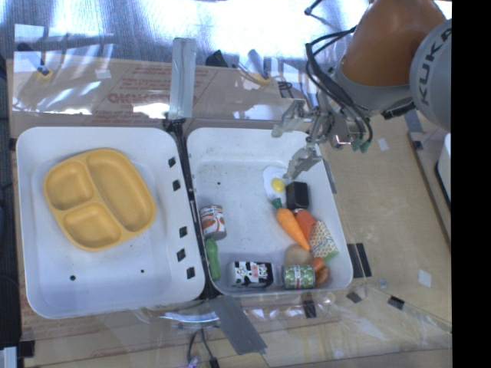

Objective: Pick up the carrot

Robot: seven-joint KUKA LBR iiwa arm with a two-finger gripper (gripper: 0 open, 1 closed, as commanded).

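Note:
The carrot [291, 226] is orange with a green stub at its top end. It lies slanted in the right half of the right bin [238, 159], among other toy foods. My gripper [296, 141] hangs above the bin's far right corner, up and slightly right of the carrot and well apart from it. Its two fingers [287, 121] are spread open and nothing sits between them.
Crowded around the carrot are a fried egg [274, 181], a black block [297, 195], a red-orange piece [306, 221], a patterned cone [323, 240] and a potato [298, 254]. Along the near wall sit two cans [212, 222] [299, 277] and a cow-print box [252, 274]. The left bin [46, 282] holds a yellow divided plate [98, 198].

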